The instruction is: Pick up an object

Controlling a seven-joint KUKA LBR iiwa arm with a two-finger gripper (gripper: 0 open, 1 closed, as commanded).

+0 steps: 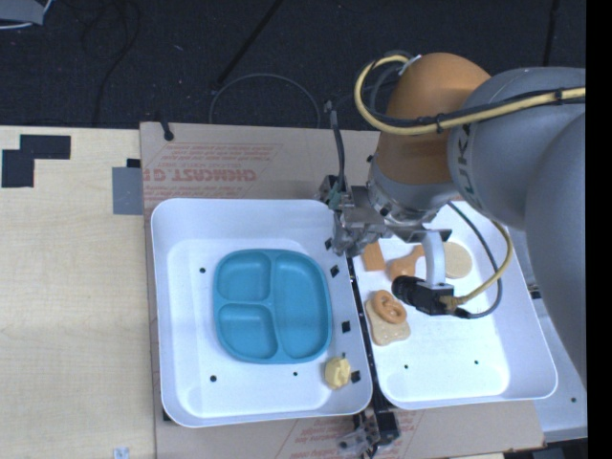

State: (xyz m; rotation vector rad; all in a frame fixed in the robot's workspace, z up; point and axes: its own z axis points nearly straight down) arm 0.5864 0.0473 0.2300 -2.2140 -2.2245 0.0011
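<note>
- Gripper (350, 226) low over the wall between the two bins, toward their far end; apart or together, impossible to tell from this angle.
- Orange wedge (374, 256) in the right bin (497, 381), just beside the gripper.
- Orange pretzel-shaped piece (386, 306) nearer the front, resting on a tan slice (390, 332).
- Pale round disc (460, 259) near the wedge, partly hidden by the arm.
- Blue divided plate (271, 304) in the left bin (182, 390); small yellow lump (338, 372) by that bin's near right corner.
</note>
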